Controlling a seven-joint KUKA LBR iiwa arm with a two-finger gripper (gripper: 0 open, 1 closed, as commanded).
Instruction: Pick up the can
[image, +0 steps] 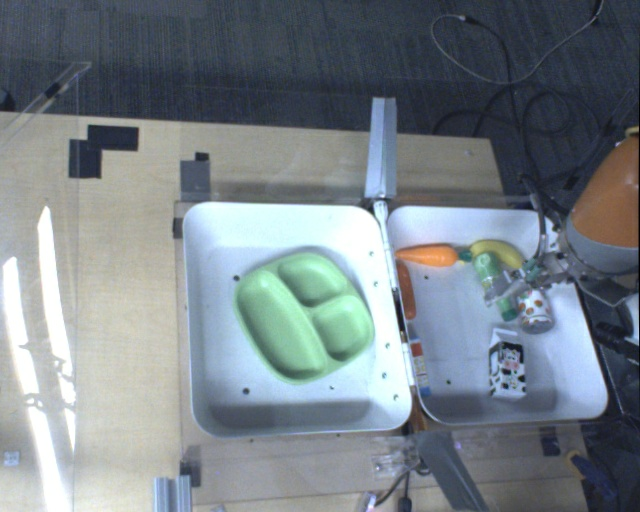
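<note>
crowding can (536, 312), hand (520, 285) nr bin's (590, 395) rt edge

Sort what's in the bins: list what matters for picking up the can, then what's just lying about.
For the job:
can, lying in the right bin
hand, right beside the can

Lying about:
carrot
banana
green bottle
black-and-white carton
green divided tray in the left bin

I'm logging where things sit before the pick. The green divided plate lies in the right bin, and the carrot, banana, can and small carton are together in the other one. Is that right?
Not quite. The camera view shows the green divided plate in the left bin, not the right. The carrot, banana, can and small carton are indeed together in the other bin.
</note>
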